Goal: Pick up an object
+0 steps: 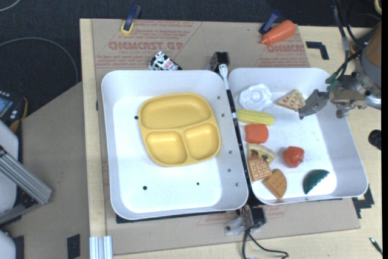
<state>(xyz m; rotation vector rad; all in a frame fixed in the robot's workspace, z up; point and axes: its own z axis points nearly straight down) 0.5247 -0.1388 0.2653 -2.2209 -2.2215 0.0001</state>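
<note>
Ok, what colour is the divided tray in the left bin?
Yellow. The divided tray is plain yellow all over, clearest in the camera view, against the white left bin.

Two bins sit side by side on the bench (91,130). The left bin (121,148) holds a divided plate (179,128) near its middle. In the right bin (345,148), toy foods cluster along the wall nearest the plate: an egg (255,96) farthest back, then corn (255,117), a block (256,133), a waffle (259,168) and a cookie (276,183) at the front. The gripper (310,104) hangs over the right bin, right of the egg.
</note>
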